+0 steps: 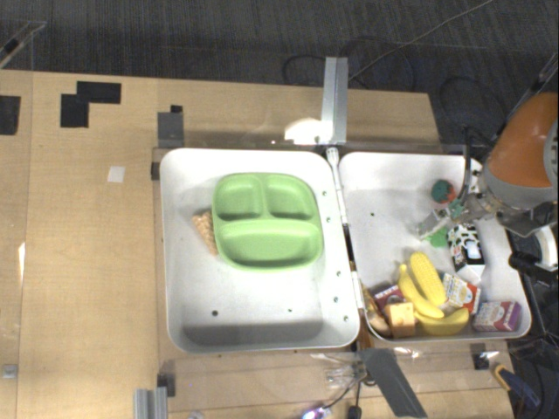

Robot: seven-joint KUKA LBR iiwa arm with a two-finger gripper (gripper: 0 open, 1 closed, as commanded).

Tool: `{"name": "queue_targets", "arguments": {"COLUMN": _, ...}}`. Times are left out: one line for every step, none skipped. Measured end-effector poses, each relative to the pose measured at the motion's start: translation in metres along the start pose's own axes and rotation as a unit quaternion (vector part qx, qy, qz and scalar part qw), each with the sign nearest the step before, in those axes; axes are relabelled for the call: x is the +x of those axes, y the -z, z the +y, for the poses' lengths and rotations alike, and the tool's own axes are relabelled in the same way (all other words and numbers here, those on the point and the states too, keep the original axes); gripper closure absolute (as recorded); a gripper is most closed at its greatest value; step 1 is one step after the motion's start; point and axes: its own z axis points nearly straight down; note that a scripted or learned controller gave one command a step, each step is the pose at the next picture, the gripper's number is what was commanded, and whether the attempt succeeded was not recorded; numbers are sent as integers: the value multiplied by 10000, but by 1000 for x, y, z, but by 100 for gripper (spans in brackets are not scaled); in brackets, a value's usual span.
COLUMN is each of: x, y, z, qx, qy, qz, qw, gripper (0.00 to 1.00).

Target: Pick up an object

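- Grey-and-orange arm (524, 160) is seen at the right bin's (384, 182) far-right edge; whether its gripper (460, 209) is open or closed cannot be told.
- Below-left of it, well apart, a yellow corn cob (425, 275) lies with its long axis running diagonally.

Two shallow white bins sit side by side on the wooden bench, and the green divided tray (265, 220) in the left bin (188, 312) serves as the landmark. Just left of the tray, partly tucked under its edge, lies a tan crumbly piece (204, 229). To the tray's right, past the divider, the right bin (384, 186) holds a corn cob (425, 275) lying on a banana (430, 315), with small cartons (499, 316) further right. Well right of the tray, the gripper (456, 206) hangs over the right bin near a dark green ball (443, 189), under the arm's orange band (524, 145).
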Motion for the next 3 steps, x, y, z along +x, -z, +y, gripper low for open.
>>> {"name": "queue_targets", "arguments": {"x": 0, "y": 11, "z": 2, "qx": -20, "qy": 4, "qz": 3, "qw": 10000, "gripper": 100}}
{"name": "queue_targets", "arguments": {"x": 30, "y": 126, "z": 51, "qx": 47, "qy": -541, "qz": 21, "qw": 9985, "gripper": 100}}
{"name": "queue_targets", "arguments": {"x": 68, "y": 9, "z": 65, "qx": 58, "qy": 105, "qz": 34, "qw": 9999, "gripper": 100}}
